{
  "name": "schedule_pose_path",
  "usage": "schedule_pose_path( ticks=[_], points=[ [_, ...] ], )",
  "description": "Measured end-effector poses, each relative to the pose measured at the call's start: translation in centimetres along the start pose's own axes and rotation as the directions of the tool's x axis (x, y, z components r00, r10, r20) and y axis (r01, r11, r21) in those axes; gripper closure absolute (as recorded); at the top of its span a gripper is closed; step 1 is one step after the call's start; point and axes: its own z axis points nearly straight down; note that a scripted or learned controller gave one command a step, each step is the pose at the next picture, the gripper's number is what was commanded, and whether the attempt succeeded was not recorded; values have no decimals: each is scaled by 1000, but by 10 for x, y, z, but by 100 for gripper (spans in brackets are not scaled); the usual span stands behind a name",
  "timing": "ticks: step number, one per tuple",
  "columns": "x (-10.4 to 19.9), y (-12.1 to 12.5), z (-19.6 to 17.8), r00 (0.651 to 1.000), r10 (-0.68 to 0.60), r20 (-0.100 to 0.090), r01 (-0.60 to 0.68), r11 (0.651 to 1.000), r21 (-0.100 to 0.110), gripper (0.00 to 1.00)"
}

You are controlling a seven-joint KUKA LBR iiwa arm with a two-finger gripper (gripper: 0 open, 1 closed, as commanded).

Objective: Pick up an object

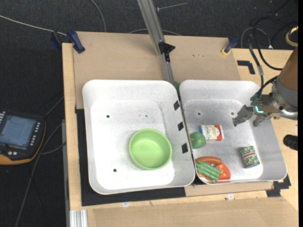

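Note:
My gripper [249, 118] hangs over the right bin [208, 91], near its right side, with its two dark fingers spread apart and nothing between them. Below and left of it lies a small white and red carton [211, 132]. A green ball [197, 139] rests against the bin's left wall. A small green can [249, 156] lies toward the front right. At the front edge sits a red and green bundle of toy vegetables [212, 169]. The left bin [102, 98] holds a light green bowl [150, 149].
A metal pole [150, 20] slants down from the top to the gap between the bins. Black clips [180, 125] sit along the divider. A pendant [19, 135] lies off the bench at left. Cables run at the top right.

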Motion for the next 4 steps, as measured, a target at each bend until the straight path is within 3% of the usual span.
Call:
schedule_pose_path(
  ticks=[1,3,4],
  points=[
    [0,0,0,1000,0,0,0,1000,0,0],
    [6,4,103,1000,-1,-1,1,1000,4,0],
    [6,5,119,1000,0,1,0,1000,-1,0]
  ],
)
